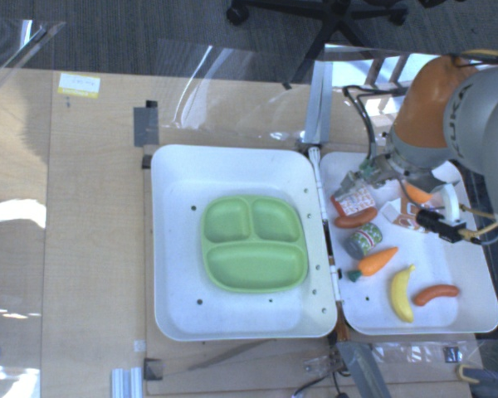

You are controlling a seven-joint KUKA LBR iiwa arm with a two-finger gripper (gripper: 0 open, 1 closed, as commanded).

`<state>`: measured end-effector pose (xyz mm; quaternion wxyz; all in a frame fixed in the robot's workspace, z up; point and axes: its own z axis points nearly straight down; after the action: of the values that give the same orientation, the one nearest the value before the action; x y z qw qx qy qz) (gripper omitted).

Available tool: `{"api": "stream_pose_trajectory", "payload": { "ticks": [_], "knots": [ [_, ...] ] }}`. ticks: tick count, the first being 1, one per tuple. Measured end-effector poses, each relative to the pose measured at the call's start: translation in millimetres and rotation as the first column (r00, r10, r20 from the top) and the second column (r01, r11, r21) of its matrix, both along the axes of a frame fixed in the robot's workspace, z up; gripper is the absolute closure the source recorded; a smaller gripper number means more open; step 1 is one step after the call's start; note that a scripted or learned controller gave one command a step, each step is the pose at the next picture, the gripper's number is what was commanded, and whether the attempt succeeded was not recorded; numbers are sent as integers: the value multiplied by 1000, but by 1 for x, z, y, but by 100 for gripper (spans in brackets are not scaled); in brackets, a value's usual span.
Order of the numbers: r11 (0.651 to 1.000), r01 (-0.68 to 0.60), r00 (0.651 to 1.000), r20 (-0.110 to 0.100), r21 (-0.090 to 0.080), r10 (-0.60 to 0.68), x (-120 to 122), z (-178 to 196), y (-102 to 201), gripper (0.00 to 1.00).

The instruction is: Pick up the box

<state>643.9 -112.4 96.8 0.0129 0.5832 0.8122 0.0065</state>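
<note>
My gripper [372, 172], grip state indeterminate, sits at the box [354, 201] in the right bin [473, 305]; approach step. Next: confirm closure, lift.

The arm [469, 98] runs out past the right edge of the frame, and its bulk hides the upper right corner of the right bin [473, 317]. The end effector [373, 171] sits low under the wrist, too dark and small to read. The box [354, 201] is partly covered at its upper edge; its print is too small to read. The office chair [357, 2] at the top is cut off by the frame.
</note>
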Motion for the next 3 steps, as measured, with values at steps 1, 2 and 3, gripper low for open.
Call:
{"api": "stream_pose_trajectory", "payload": {
  "ticks": [1, 2, 3],
  "knots": [
    [999, -54, 999, -2, -2, 54, 2, 0, 0, 0],
    [995, -97, 995, 0, 1, 97, -2, 0, -7, 0],
    [984, -180, 984, 1, -4, 180, -4, 1, -5, 0]
  ]
}}
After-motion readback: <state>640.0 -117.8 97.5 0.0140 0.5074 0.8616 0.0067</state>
